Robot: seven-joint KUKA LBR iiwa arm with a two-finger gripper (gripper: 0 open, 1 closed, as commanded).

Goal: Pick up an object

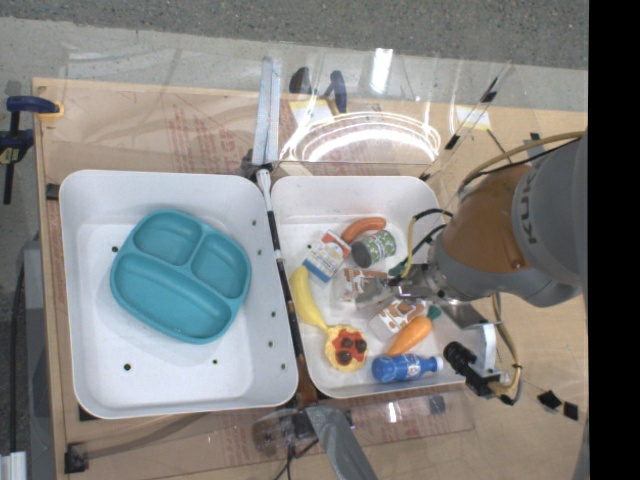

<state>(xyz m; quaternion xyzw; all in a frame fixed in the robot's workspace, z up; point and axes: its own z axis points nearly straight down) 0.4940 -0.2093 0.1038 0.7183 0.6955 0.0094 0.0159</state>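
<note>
Gripper (392, 290) sits low in right bin (300, 218), carrot (409, 336) just near-right, lying diagonally; jaws' state can't be told.

The arm (540, 238) is grey with a broad orange band, dark lettering and thin black cables looping alongside.

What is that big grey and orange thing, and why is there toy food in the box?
That is a robot arm, seen by a camera looking down from above. It reaches in from the right, with a pincer at its tip for picking things up. Two white bins sit side by side. The left bin holds a blue divided plate. The right bin holds toy food: a banana, a carrot, a sausage and a blue bottle. I cannot tell whether the pincer holds anything.
</note>
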